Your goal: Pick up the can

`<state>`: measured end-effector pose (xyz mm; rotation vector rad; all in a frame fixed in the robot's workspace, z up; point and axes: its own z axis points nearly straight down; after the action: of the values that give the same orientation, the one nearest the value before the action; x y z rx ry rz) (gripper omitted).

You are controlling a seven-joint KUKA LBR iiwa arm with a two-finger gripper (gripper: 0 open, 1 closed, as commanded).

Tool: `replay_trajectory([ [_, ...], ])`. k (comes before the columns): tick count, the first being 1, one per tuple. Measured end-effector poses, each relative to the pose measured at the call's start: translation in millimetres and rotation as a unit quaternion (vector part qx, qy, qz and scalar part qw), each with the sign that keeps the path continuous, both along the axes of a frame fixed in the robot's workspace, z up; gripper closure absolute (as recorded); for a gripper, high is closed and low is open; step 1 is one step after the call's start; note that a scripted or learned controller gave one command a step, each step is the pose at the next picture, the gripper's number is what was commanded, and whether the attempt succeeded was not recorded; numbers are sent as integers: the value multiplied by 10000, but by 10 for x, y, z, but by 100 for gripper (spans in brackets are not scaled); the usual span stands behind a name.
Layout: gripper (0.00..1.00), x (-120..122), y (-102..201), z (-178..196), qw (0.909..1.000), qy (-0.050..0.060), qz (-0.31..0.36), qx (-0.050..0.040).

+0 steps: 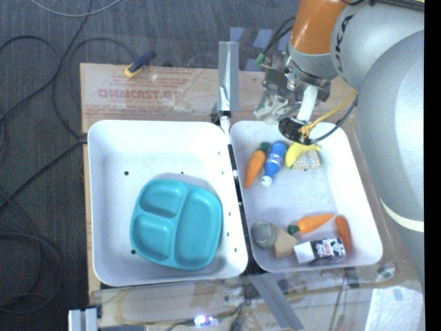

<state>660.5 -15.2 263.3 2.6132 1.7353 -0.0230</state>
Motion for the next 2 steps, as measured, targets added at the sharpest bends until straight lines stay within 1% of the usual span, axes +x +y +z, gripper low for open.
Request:
replay_trajectory([
  [1, 100, -1, -2, 84, 10000, 14, 1, -19],
  [2, 100, 72, 363, -8, 9986, -27, -519, 47],
])
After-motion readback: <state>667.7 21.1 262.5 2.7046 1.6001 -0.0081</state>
